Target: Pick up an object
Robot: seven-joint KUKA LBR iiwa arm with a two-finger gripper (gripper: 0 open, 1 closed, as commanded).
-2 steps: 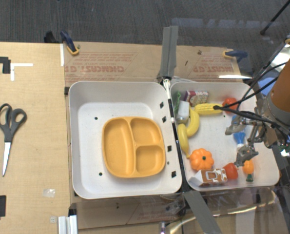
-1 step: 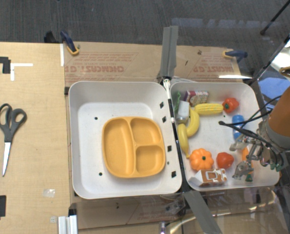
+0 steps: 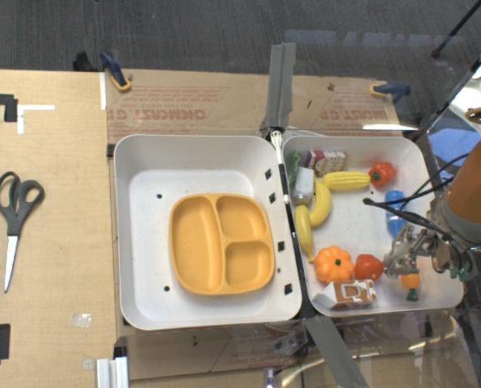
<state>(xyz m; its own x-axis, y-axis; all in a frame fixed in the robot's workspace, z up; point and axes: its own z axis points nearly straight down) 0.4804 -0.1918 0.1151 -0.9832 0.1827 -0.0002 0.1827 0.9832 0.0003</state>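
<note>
The arm (image 3: 470,196) reaches in from the right, wrist bent low over the right bin (image 3: 422,156). Its gripper (image 3: 403,259) hangs at the bin's near right corner, just above a small carrot (image 3: 410,282); I cannot tell its state. A tomato (image 3: 368,266) and pumpkin (image 3: 334,263) lie just beside.

- One fixed camera sits above the bench (image 3: 46,297) and looks down at a slant, towards the far edge.
- It stands far enough back to take in both white bins: the left bin (image 3: 135,241) near centre, the right bin (image 3: 422,164) towards the right.
- The arm (image 3: 474,192) enters at the right edge.
</note>
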